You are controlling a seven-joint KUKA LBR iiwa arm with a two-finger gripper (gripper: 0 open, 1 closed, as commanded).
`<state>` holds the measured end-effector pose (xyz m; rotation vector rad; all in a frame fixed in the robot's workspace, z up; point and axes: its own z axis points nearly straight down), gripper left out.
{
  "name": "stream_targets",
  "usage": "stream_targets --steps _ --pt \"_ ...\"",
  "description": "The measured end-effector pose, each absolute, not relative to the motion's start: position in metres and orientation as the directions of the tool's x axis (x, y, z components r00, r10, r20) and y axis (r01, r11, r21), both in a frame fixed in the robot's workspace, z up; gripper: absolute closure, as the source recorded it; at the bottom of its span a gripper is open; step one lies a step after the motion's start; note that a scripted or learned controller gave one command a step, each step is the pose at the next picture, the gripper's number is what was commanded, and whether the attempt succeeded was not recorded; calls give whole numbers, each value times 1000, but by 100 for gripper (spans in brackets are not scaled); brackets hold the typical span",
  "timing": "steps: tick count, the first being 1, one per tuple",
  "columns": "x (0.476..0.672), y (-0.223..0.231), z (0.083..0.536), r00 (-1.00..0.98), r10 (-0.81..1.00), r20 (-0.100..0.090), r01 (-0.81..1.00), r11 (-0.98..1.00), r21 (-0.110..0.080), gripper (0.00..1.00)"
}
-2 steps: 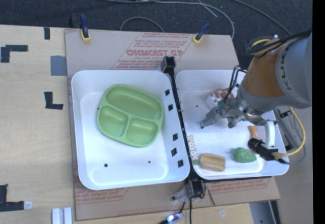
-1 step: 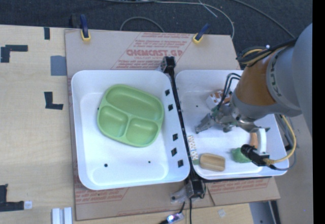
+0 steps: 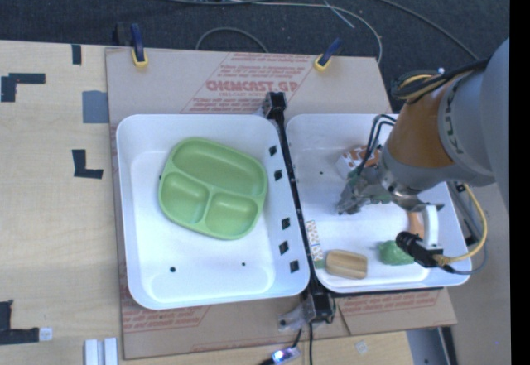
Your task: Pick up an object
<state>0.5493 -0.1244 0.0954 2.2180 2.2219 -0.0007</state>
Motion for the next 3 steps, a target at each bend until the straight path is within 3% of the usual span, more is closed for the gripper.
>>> stream_targets --steps 2,3 --pt "553 -117 209 -2 1000 -1 1000 2 4 100" --pt "560 -67 202 -6 1000 1 1000 6 -2 100"
